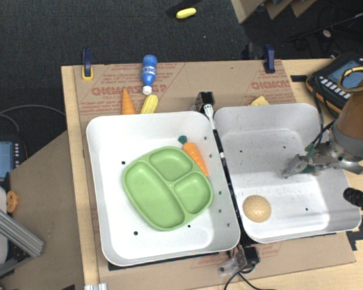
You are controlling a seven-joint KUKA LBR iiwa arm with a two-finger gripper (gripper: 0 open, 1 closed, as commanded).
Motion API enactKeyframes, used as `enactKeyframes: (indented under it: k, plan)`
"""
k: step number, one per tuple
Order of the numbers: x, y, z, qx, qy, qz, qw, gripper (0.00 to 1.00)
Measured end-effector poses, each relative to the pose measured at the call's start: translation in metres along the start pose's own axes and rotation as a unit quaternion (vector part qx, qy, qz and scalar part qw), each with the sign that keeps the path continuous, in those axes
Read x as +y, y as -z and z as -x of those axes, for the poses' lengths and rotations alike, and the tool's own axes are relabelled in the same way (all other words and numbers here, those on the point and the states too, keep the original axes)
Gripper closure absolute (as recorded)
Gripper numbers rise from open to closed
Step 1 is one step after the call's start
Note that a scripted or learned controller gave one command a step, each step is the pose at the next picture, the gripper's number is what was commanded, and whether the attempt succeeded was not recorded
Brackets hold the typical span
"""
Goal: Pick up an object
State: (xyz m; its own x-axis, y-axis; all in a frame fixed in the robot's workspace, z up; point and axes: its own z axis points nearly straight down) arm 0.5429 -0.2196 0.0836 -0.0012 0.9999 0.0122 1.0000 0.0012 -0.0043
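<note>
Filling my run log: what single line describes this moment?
hand: over right bin, holds nothing | round tan object: right bin | green plate, carrot: left bin

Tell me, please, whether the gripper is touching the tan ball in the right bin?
Apart: the camera view shows bare bin floor between the gripper and the ball.

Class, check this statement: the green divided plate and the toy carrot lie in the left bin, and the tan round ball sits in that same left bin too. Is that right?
Not quite. The camera view shows the green divided plate and the toy carrot in the left bin, but the tan round ball sits in the right bin, near its front left corner.
</note>
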Motion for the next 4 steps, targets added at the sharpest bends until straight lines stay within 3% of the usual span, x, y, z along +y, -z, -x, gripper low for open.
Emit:
enactKeyframes:
  k: [1, 2, 3, 4]
  plan:
    - [0.102, 0.002, -0.007, -0.006, 0.003, 0.006, 1.0000, 0.00]
    - [0.002, 0.002, 0.000, -0.001, 0.000, 0.000, 1.0000, 0.00]
    - [0.005, 0.011, 0.002, -0.005, 0.000, 0.003, 1.0000, 1.00]
    - [0.005, 0.011, 0.000, -0.003, 0.001, 0.002, 1.0000, 0.00]
